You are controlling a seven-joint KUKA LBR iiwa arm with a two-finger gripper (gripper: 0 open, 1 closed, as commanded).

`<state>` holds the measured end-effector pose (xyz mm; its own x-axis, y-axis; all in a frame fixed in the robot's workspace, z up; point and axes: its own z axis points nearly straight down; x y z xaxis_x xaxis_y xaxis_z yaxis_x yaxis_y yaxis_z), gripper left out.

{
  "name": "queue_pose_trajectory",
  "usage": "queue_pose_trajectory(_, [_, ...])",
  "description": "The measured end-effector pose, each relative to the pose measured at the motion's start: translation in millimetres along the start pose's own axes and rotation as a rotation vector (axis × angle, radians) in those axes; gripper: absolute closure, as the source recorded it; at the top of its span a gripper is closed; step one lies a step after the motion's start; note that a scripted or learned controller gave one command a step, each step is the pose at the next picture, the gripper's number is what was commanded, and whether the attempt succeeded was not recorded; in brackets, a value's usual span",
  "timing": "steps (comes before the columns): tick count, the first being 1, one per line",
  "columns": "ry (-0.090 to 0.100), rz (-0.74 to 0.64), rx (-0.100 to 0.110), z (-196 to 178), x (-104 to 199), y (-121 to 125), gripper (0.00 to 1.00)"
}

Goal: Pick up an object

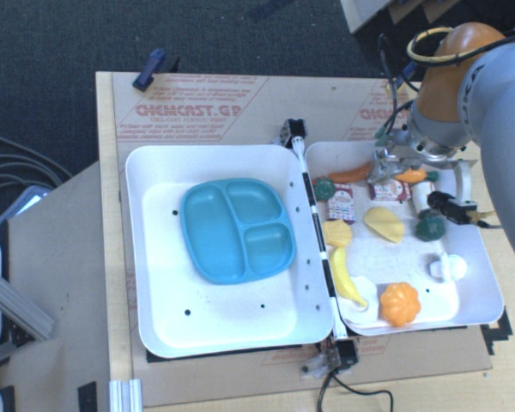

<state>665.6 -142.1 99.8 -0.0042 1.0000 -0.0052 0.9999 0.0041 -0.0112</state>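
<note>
Orange-banded, hanging low at the right bin's [479,260] far end, gripper [388,168] state impossible to tell, crowding the carrot [350,173] lying along that bin's far wall, risking catching the neighbouring packet [389,192] instead.

The arm [489,75] is cut off by the right edge. Beneath the gripper [393,168], the orange carrot [354,173] is partly hidden, and the red-and-white packet [390,191] beside it is too small to be identified.
</note>
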Motion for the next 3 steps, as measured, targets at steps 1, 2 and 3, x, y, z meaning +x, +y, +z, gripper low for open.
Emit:
queue_pose_trajectory(1, [0.001, 0.0, 0.001, 0.4, 0.5, -0.3, 0.0])
queue_pose_trajectory(2, [0.005, 0.0, 0.002, 12.6, -4.2, -0.2, 0.0])
queue_pose_trajectory(3, [0.002, 0.001, -0.008, 0.3, -5.0, 1.8, 1.0])
